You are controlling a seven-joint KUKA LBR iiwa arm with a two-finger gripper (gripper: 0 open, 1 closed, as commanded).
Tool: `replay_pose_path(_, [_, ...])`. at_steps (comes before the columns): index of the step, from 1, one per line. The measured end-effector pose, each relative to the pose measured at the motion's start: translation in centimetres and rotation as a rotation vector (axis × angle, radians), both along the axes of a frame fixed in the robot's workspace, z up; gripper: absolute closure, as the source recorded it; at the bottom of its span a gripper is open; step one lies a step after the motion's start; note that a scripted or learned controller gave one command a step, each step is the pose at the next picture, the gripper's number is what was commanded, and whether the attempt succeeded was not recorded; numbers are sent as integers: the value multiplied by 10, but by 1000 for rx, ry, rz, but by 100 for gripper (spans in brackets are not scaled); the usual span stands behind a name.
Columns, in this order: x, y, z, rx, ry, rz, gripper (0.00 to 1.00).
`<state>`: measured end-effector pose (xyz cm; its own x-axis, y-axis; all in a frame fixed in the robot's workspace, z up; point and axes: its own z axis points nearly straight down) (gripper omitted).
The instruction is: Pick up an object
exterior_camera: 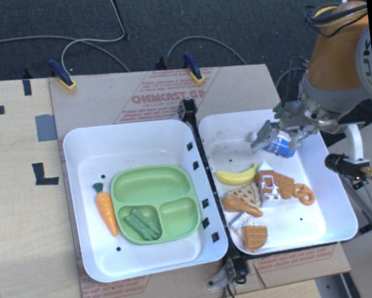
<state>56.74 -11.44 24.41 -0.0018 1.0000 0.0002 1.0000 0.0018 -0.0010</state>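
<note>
The gripper (279, 138) is squeezing a blue can (281, 145) between its fingers, over the right bin (334, 218), above the banana (237, 174).

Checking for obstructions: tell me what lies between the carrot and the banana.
The green divided plate and the bins' divider lie between carrot and banana, per the camera view.

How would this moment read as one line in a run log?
gripper: shut on blue can | place: right bin | banana: untouched
</note>
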Motion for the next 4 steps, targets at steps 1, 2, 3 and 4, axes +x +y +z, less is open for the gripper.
replay_pose_path(1, [-16,-33,-83,0,2,-1,0])
replay_pose_path(2, [54,-13,-157,0,-6,1,0])
replay_pose_path(3, [11,-18,-157,-3,-7,0,0])
replay_pose_path(4, [11,-19,-147,-5,-9,0,100])
